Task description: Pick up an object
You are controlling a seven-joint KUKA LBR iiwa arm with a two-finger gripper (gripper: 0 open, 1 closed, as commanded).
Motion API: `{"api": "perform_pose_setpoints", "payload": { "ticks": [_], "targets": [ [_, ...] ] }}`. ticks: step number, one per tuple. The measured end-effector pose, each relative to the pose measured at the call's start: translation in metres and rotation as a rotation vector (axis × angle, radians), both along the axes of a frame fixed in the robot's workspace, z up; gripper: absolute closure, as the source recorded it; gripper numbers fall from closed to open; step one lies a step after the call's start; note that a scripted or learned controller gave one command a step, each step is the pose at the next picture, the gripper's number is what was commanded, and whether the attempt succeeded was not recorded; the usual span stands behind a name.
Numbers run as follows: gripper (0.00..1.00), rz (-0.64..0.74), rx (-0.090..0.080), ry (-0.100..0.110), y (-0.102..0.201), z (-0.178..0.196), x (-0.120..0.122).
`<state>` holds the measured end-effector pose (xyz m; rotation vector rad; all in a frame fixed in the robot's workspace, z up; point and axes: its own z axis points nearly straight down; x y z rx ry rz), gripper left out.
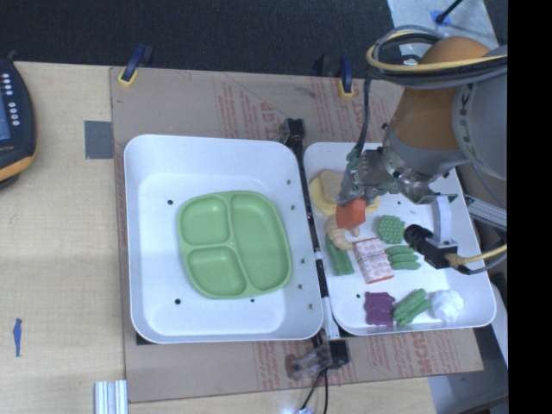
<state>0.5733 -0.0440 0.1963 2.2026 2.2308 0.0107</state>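
Here the hand [356,198] meets a small orange block [350,215].

Arm [448,102] was cut off by the right edge and covered the right bin's [483,313] far corner. Gripper [360,188] fingers were too blurred to read, merged with an orange block [350,214]. Yellow item [324,192] was partly hidden beneath. Handheld controller [13,115] was cropped at the left edge.

Arm [429,102] bent low, hand [360,190] downward
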Motion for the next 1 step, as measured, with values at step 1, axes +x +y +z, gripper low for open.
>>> {"api": "perform_pose_setpoints", "payload": {
  "ticks": [1],
  "targets": [
    [1.0, -0.004, 0.0, 0.015, -0.0045, 0.0059, -0.0055]
  ]
}}
